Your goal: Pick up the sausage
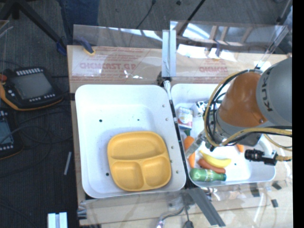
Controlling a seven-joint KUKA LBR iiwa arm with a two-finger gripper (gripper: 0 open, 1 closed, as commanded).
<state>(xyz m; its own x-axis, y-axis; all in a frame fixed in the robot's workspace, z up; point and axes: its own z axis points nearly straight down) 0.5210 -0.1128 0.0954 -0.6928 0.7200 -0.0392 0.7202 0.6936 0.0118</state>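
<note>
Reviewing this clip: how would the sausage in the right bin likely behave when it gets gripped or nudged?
The sausage looks smooth and rounded, so it may roll or slip out of a pinch. It lies wedged between the banana and the green bottle, so a nudge would probably shift those too. It appears to be a small toy, likely light and fairly stiff.

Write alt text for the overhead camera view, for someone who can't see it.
The grey and orange arm reaches down into the right bin, above a sausage, banana and green bottle near its front. The left bin holds a yellow divided plate.
</note>
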